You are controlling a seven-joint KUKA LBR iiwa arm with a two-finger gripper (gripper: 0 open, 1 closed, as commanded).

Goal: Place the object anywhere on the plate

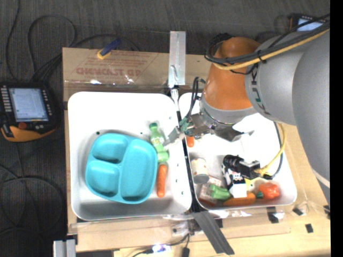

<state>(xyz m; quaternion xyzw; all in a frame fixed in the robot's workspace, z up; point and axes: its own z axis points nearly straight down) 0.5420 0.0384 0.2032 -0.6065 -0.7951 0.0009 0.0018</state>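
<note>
A: Dark carpet, cardboard backing, two white bins on the bench. The blue plate (122, 167) sits in the left bin (80, 111).

B: And the gripper (182, 128)?

A: Just off the plate's upper right corner, over the bins' shared wall. Whether it grips anything, nobody can tell.

B: The object?

A: Likely the green bottle (158, 141), touching the plate's right rim, long axis along that rim, carrot (161, 180) below it. The plate lies lower left of the gripper.
</note>
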